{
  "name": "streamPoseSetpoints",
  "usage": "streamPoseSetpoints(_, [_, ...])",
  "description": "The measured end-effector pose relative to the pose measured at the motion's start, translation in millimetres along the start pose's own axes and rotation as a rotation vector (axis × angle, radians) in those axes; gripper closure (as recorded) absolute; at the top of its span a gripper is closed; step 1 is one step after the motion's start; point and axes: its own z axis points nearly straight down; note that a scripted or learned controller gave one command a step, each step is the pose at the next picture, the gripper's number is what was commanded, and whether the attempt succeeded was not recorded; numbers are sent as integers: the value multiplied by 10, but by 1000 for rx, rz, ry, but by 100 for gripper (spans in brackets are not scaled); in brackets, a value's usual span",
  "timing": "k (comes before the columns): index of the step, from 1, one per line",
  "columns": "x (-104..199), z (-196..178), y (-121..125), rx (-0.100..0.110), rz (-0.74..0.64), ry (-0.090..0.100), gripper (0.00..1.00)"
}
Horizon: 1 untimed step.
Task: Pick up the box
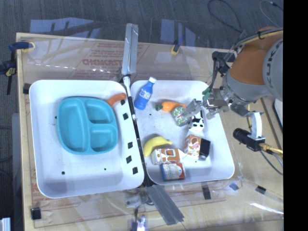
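The gripper (pixel 196 109) (grip state unclear) hovers at 12 o'clock of the box (pixel 192 146); descend straight, avoiding the cow carton (pixel 196 124).

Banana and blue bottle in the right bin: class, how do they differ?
The banana is yellow and curved; the blue bottle is straight with a white cap. The banana lies near the bin's front, beside the divider; the bottle lies at the back corner. Both lie flat in the right bin.
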Motion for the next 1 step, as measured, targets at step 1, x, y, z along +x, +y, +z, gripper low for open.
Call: streamPoseSetpoints(1, [487,1336,-178,-6,-62,-1,0])
